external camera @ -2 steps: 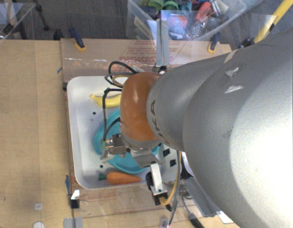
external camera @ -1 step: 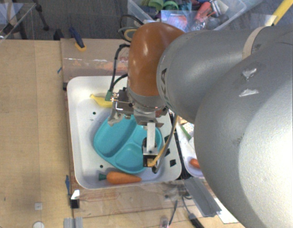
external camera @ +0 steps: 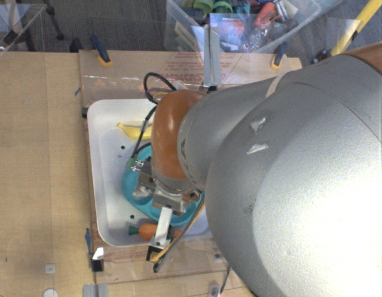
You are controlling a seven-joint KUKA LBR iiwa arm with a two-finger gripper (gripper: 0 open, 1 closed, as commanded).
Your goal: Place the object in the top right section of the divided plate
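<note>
wooden bench (external camera: pixel 36 166), 1 white bin (external camera: pixel 98 184), a teal divided plate (external camera: pixel 129 187). gripper (external camera: pixel 156 197) hangs over it; cannot tell if it pinches anything. go slow, aim top right.

The plate (external camera: pixel 129 190) is teal and lies flat in the white bin (external camera: pixel 95 166), left of the frame's centre and a little below it. The arm (external camera: pixel 290 166) covers most of it; only its curved left rim and a strip at its lower right show, so its sections cannot be made out. Which loose piece is the object cannot be told. An orange piece (external camera: pixel 147 231) with a green end lies just below the plate, and a yellow piece (external camera: pixel 131 130) lies above it.
</note>
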